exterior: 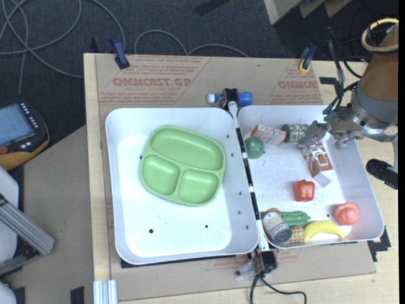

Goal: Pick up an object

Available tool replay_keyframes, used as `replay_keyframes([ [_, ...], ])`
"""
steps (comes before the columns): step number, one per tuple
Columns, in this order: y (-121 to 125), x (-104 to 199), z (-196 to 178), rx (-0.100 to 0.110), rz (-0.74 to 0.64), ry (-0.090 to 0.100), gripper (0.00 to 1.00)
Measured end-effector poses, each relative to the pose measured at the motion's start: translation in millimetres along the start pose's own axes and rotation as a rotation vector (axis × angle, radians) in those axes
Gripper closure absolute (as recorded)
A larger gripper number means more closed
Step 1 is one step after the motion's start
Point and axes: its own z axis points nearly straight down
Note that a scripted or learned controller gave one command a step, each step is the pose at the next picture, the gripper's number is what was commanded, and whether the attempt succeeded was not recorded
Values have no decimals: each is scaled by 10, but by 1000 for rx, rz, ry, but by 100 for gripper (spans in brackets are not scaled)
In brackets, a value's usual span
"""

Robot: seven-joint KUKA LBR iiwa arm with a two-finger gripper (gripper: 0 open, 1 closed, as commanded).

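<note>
Floor: dark carpet with loose grey cables lies behind and around the bench.
Bench (190,75): a board covered in brown printed paper, held flat by blue clamps at its far edge, carries two shallow white bins side by side.
Left bin (171,239): holds a green divided plate (183,165) with three compartments, lying flat near the bin's far half; the plate appears set apart from the graspable clutter.
Right bin (367,189): holds all the small objects, so a pick most likely happens here.
Arm (380,81): grey with an orange band, reaching in from the right over the right bin's far right corner.
Gripper (319,133): sits low over the far right of the right bin, near a brown snack packet (318,159); how its pincer stands I cannot tell, and nothing is seen between it.
Banana (324,231): yellow, lying along the near edge, touching a green vegetable-like toy (294,218).
Can (276,225): lying on its side in the near left corner.
Small box (268,133): red and white, beside a dark bottle (296,132) at the far edge.
Red pepper toy (304,190): alone mid-bin, well clear for grasping.
Pink fruit toy (346,214): near right corner, beside the banana's tip.
Green ball (254,147): against the left wall.
</note>
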Motion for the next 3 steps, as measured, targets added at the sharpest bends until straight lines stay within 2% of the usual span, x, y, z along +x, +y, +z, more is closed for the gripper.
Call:
replay_keyframes([
  [1, -527, -22, 1157, 3, 2, 1, 0],
  [2, -514, -23, 1050, -2, 2, -1, 100],
  [3, -927, 721, 228, -1, -1, 0, 100],
])
